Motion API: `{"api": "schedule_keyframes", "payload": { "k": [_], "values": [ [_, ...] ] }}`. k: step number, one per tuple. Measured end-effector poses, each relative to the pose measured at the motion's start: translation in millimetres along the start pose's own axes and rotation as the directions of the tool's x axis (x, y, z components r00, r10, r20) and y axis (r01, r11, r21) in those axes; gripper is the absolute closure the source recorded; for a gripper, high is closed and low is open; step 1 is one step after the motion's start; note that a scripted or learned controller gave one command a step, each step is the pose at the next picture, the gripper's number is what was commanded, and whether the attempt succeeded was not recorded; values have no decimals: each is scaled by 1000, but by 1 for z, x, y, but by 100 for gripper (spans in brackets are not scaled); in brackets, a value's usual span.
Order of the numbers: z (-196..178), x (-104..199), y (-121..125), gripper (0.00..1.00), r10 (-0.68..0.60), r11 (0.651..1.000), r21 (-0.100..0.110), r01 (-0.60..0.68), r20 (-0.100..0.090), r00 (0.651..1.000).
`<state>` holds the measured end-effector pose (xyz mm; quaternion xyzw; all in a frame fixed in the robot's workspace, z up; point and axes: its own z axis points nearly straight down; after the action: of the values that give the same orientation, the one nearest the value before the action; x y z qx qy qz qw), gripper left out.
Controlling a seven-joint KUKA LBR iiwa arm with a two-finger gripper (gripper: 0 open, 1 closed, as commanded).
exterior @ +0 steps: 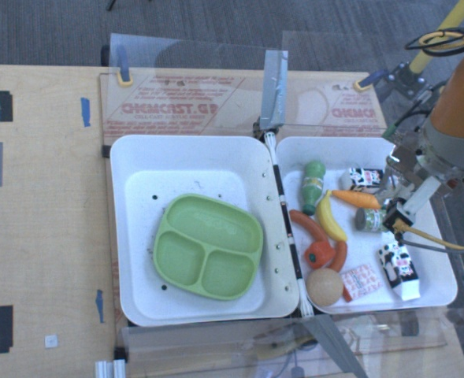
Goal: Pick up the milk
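Camera view looks down on the right shallow white bin. The milk, a small white carton with black cow patches, lies on its side near that bin's front right corner. A second cow-patched little box lies toward the back, so I would judge the gabled carton in front to be the target. The jaws hang low between the two, just beside a small grey tin. Whether they are parted or closed cannot be told, and nothing can be seen held in them.

To do the pick well, the grey arm with its orange band should shift toward the front. The jaws should then turn to span the carton's narrow width and come straight down. The carton has free floor on its inner side, but the bin wall is close on its outer side. A red-and-white packet lies near, and an orange carrot is by the tin.

The bins rest on red-printed cardboard over a pale wooden counter marked with blue tape. The left white bin holds a green divided plate. Beyond is grey carpet.
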<state>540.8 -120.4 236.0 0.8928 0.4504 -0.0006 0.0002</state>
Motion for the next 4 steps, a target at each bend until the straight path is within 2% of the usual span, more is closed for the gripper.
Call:
{"api": "schedule_keyframes", "payload": {
  "k": [3, 4],
  "values": [
    [-29, 2, 1, 100, -7, 1000, -2, 7, 4, 1000],
    [-2, -3, -8, 100, 124, 992, 6, -124, 2, 992]
  ]
}}
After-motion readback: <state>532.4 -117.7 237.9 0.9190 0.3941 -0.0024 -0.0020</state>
